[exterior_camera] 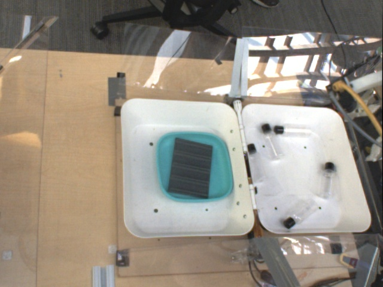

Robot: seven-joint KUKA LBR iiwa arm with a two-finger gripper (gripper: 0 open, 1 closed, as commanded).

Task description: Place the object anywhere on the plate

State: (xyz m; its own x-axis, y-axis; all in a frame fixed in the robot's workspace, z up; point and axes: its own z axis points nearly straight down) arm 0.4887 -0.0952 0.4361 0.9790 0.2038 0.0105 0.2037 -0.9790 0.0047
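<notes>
Hand: can't tell its state from this view, nor whether it has hold of anything.

Task thing: a dark grey ribbed block [191, 168], rectangular, lies flat on the teal plate [223, 181]. It sits approx. mid-plate, long side running toward the bench's far and near edges, tilted slightly. Teal rim shows on all four sides of it, so it's fully inside the plate.

The plate sits in the left bin [134, 214], roughly centred in the bin's sunken floor. That bin is mid-bench, w/ bare wooden bench [60, 160] stretching to the left edge.

The right bin [353, 178] touches the left one along a shared hinge-like seam. Scattered inside it are several small clear vials w/ black caps. Two caps [272, 128] lie close together near the far-left corner of the bin, one [251, 148] is by the seam, one [328, 167] is toward the right wall, and one [289, 222] is by the near rim. The vial bodies are see-through and hard to make out against the white; prob. five in all.

Beyond the bench's far edge there's an office chair base [191, 8] on grey carpet. Cables and a yellow hose [359, 97] crowd the far-right corner.
</notes>
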